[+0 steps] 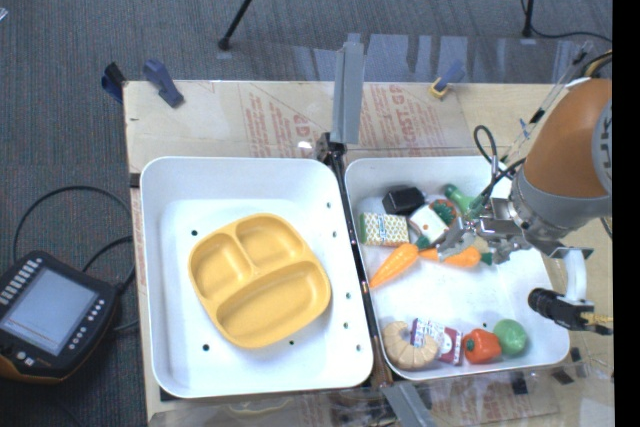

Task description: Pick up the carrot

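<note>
Along the right bin's near wall, nearest the camera, lies a row of clutter: a bagel-like round, a small labelled pack, a red tomato-like piece and a green ball. None of it touches the carrot, so you can ignore it on the lift.

Just beyond that row, across bare white floor, lies the carrot, on its side and slanted, thick end toward the hand, tip pointing at the divider between the bins. A second, shorter orange piece sits at its thick end, directly under the hand; I cannot tell whether the two touch. Do not mistake it for the target.

Above the carrot's thick end hangs the hand, low over the bin floor. Whether it is spread or closed cannot be made out from this angle, and nothing is seen between its tips, so count nothing as held.

Judgement for the step: shift toward the divider so you centre on the carrot's body, and turn the wrist so the closing line crosses its width, not its length. Come straight down; the shape tapers and may squirt out.

Beyond the carrot, crowding its far side, sit a striped yellow packet, a black block and a green item. Keep clear of them.
</note>
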`<state>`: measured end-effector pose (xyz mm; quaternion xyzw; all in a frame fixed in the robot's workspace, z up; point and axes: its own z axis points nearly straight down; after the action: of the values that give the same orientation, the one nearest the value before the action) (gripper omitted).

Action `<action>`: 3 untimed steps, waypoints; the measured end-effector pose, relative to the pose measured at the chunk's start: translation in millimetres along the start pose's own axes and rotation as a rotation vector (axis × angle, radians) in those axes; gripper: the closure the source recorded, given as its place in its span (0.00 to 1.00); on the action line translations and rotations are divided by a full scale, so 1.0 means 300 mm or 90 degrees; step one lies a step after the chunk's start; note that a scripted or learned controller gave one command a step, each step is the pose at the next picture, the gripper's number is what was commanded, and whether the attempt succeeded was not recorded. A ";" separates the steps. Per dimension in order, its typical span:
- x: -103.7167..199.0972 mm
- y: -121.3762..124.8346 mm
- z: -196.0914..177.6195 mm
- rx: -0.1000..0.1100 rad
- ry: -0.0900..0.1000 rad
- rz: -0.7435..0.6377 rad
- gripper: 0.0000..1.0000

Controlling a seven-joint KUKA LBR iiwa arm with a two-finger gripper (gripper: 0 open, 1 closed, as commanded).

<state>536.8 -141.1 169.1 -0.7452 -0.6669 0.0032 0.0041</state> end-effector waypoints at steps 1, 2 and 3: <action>0.171 -0.094 -0.092 -0.001 0.001 0.042 0.00; -0.040 0.145 -0.128 -0.002 0.000 0.178 0.00; -0.078 0.203 -0.240 -0.003 0.000 0.249 0.00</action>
<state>595.5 -171.3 240.5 -0.8605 -0.5095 0.0023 0.0017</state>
